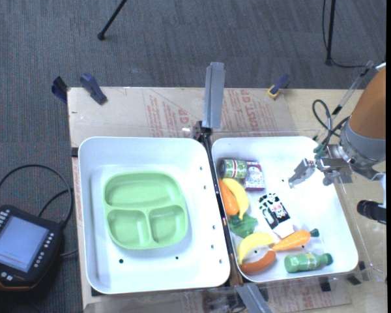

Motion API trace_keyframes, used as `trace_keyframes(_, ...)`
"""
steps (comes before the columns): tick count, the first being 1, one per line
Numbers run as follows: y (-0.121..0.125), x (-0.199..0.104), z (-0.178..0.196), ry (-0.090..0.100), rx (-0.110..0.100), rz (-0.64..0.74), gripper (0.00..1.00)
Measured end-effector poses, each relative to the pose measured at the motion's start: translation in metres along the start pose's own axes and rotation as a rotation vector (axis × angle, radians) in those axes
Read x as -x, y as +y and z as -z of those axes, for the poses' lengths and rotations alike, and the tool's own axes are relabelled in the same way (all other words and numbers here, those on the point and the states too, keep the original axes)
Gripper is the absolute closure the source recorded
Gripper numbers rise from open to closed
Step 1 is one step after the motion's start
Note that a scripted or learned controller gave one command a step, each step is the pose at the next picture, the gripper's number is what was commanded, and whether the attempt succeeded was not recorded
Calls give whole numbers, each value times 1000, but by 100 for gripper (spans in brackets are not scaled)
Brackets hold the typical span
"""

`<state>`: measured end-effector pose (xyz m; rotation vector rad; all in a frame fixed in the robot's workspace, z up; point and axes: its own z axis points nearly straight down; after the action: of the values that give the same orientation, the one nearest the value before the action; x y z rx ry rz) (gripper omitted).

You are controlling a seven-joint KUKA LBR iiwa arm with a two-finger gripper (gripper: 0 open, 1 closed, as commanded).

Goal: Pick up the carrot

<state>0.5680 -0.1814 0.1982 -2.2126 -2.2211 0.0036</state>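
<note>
The carrot, orange with a green stalk end at its right, lies near the front of the right bin, pointing left and slightly down. My gripper hovers over the right bin's back right part, well behind the carrot. Its fingers are spread open with nothing between them. The grey arm with its orange band comes in from the right edge.
Around the carrot lie a green bottle, a black-and-white carton, a yellow and orange fruit, a leafy green piece, a banana with an orange, and a can. The left bin holds a green divided tray.
</note>
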Motion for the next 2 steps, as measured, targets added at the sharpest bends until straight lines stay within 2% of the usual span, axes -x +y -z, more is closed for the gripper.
trace_keyframes(1,-46,32,-50,0,0,116,0)
trace_keyframes(2,-63,1,22,-1,1,68,0)
